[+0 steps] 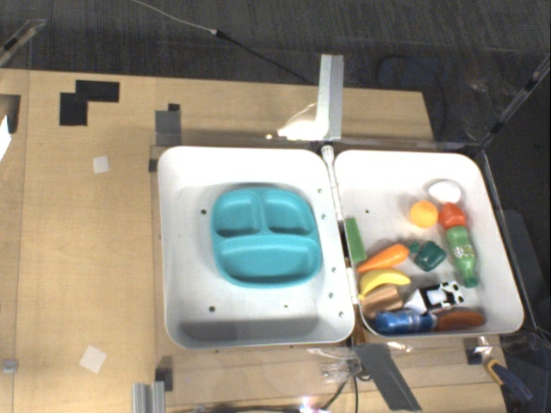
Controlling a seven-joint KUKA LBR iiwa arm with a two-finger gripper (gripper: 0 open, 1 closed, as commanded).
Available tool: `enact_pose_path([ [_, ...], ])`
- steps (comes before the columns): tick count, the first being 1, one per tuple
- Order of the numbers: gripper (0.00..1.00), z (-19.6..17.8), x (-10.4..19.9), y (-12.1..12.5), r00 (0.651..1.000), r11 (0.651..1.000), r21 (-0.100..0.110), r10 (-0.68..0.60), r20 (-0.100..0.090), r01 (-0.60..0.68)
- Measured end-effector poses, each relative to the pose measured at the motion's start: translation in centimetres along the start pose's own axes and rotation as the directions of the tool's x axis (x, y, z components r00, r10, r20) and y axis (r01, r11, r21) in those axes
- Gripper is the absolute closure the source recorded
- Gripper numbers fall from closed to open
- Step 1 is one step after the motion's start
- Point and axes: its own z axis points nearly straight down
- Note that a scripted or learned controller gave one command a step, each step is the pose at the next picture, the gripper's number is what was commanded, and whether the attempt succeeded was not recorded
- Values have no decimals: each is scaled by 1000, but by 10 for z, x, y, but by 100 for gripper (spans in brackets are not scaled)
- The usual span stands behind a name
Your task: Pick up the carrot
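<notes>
An orange carrot (384, 257) lies tilted in the right bin (387, 179), near that bin's lower left part. Its thick end points up and right, toward a dark green block (428, 253). A yellow banana (384, 280) lies just below it and a green stick (353, 239) stands just to its left.
The right bin also holds an orange ball (423, 214), a white cup (445, 192), a green bottle with a red cap (459, 243), a black-and-white piece (443, 295), a blue item (402, 321) and a brown sausage (460, 319). A teal divided plate (266, 234) sits in the left bin (185, 256).
</notes>
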Motion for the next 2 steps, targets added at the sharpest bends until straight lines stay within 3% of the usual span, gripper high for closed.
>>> enact_pose_path([
  [1,0,0,0,0,1000,1000,-1,1,0,-1],
  [2,100,-13,-2,-2,1000,1000,13,2,4,-2],
])
